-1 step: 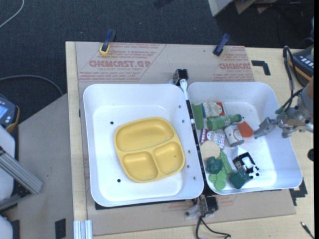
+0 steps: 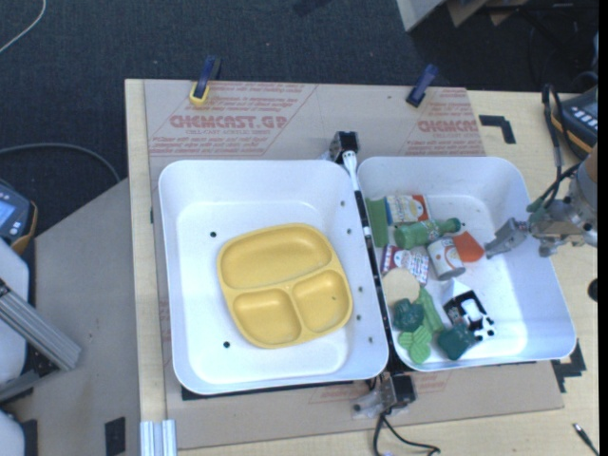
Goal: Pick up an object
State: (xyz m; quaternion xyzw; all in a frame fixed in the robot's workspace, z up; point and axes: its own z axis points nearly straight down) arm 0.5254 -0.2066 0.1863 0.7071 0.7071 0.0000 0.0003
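The gripper [image 2: 506, 239] sits over the right side of the right bin [image 2: 541, 307], entering from the right edge of the view. Whether its jaws are apart or together cannot be told at this size and angle; nothing is visibly between them. The grey tip points left, toward the pile of objects, and stands apart from them.

Nearest to the tip, just to its left, lies an orange piece [image 2: 468, 248] touching a small white and grey can [image 2: 444, 257]. Above these, a green bottle [image 2: 425, 231] lies on its side, beside a printed packet [image 2: 407, 206]. A flat green strip [image 2: 378, 220] lies along the bin's left wall.

Lower in the same bin, well below the tip, a black and white item [image 2: 467, 309] lies beside a dark green lump [image 2: 453, 341]. Left of that are a green leafy toy [image 2: 410, 314] and a pale green shape [image 2: 417, 348] near the bin's front corner. A pale round disc [image 2: 410, 264] lies between the upper and lower groups.

The left bin [image 2: 190, 198] holds a yellow divided tray [image 2: 284, 283] with three compartments, placed near its centre. Both bins rest on a brown board [image 2: 285, 112] held by clamps at its far edge.
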